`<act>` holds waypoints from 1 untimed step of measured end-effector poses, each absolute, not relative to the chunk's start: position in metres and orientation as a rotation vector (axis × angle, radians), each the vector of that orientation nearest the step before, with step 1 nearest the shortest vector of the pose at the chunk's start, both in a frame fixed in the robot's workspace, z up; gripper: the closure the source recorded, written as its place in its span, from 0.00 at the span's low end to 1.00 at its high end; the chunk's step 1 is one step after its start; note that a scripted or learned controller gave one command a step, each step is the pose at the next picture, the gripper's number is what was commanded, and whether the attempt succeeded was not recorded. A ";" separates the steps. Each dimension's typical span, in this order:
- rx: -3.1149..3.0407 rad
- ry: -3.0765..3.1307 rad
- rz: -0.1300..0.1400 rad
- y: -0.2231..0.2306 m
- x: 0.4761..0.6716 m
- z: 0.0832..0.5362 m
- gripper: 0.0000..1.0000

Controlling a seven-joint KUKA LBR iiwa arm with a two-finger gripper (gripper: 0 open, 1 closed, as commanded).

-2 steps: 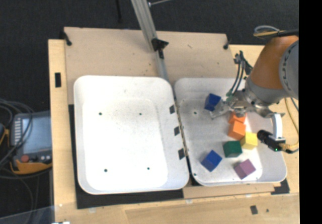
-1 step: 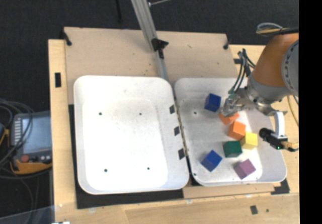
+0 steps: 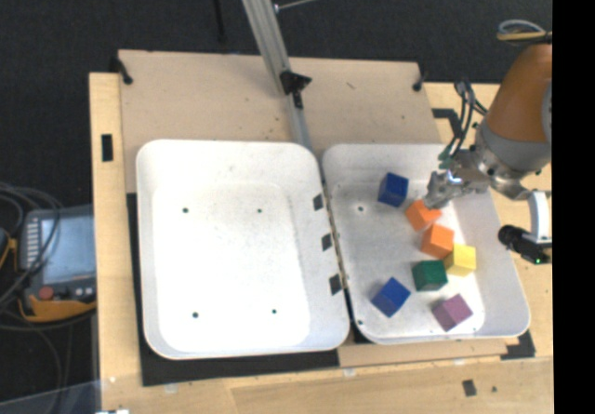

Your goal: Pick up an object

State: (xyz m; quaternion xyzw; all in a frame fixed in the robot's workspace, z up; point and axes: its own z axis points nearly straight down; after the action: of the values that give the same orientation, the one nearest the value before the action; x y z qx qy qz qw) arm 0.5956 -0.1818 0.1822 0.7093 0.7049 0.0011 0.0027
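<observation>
Matt white plastic bins point(image 3: 232, 161) on wooden bench point(image 3: 270, 77).

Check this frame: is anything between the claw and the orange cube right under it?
Nothing visible is. The claw sits directly above the upper orange cube in the right bin, apparently at its top edge. The nearest neighbours, the blue cube to its left and a second orange cube below, stand beside it, not between.

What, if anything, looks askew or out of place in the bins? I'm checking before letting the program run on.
Nothing stands out. The blocks lie loose in the right bin at mixed angles, none spilled; the green block, yellow block and an orange block crowd together. The gripper sits by another orange block.
</observation>
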 end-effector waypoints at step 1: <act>2.221 2.210 0.006 -0.187 0.590 0.244 1.00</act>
State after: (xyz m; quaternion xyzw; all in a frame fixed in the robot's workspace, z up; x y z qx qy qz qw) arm 0.5902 -0.1869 0.2438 0.7088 0.7053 0.0018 0.0042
